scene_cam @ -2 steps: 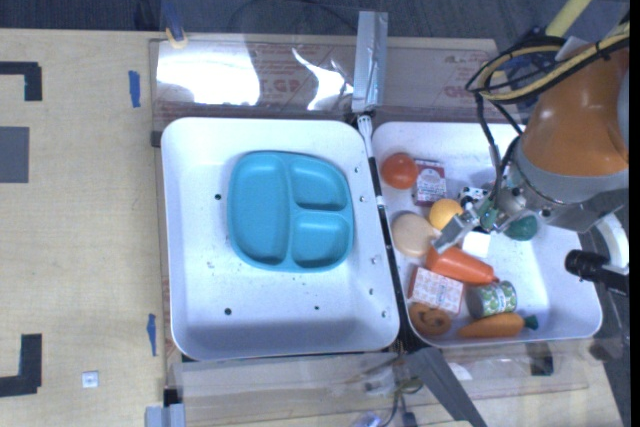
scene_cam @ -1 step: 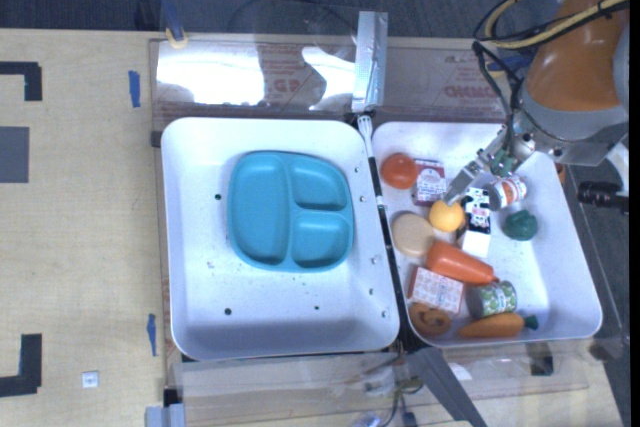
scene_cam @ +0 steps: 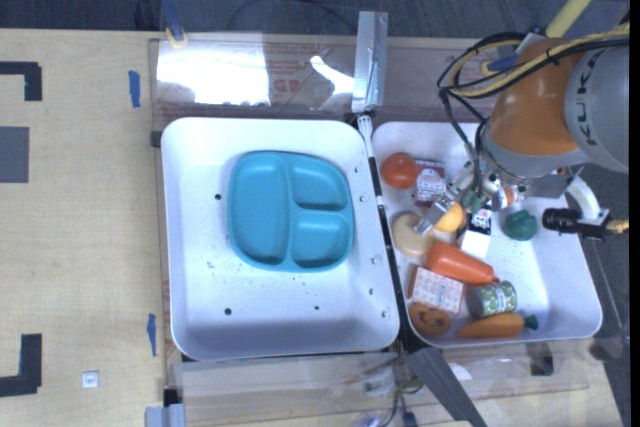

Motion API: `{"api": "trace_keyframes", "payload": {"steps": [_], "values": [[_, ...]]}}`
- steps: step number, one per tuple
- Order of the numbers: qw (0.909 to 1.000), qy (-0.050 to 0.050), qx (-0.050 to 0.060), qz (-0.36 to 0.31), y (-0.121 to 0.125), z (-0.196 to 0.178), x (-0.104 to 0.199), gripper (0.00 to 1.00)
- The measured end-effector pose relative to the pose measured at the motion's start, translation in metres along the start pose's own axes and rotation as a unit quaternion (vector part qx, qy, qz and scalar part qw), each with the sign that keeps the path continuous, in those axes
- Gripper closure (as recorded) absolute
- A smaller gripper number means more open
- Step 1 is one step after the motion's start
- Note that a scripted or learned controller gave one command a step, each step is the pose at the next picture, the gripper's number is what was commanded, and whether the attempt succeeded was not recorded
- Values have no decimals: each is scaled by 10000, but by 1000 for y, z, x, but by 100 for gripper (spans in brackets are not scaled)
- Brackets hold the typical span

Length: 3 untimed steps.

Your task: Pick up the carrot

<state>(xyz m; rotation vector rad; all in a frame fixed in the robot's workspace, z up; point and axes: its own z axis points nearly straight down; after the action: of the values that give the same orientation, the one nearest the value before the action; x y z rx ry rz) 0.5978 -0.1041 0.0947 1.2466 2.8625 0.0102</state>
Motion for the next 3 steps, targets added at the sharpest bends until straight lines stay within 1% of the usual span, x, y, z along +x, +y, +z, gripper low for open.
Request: {"api": "trace_keyframes", "payload": {"steps": [1, 2, 3], "values": [[9922, 0, -13, 1247, -35, -1, 26, 0], [9923, -6, 0, 1242, -3, 0, -32, 0], [9726, -11, 15, 2326, 12, 1, -19, 0]]}}
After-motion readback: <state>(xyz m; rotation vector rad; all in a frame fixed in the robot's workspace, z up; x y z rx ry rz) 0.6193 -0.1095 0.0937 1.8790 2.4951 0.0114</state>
